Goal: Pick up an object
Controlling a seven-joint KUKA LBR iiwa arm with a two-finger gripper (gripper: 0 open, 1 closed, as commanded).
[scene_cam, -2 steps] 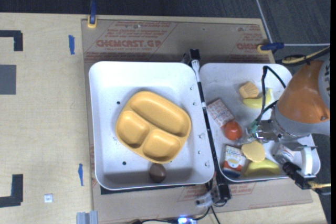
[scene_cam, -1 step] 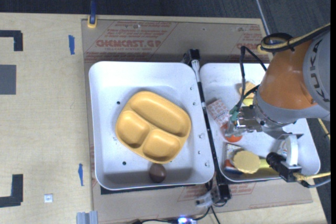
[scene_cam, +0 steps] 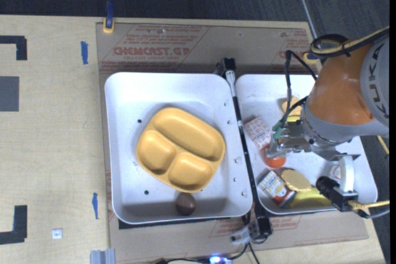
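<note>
Arm down in the right bin (scene_cam: 365, 173) at lower right, gripper (scene_cam: 276, 146) right over an orange object (scene_cam: 275, 161); can't tell the jaws' state, nothing visibly lifted yet, pick unfinished

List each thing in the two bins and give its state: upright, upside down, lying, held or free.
Yellow tray: upside down, left bin, free.
Brown ball: resting by the tray's near edge, free.
Orange ball: right bin, under the gripper, grip unclear.
Packets: lying flat, right bin, free.
</note>
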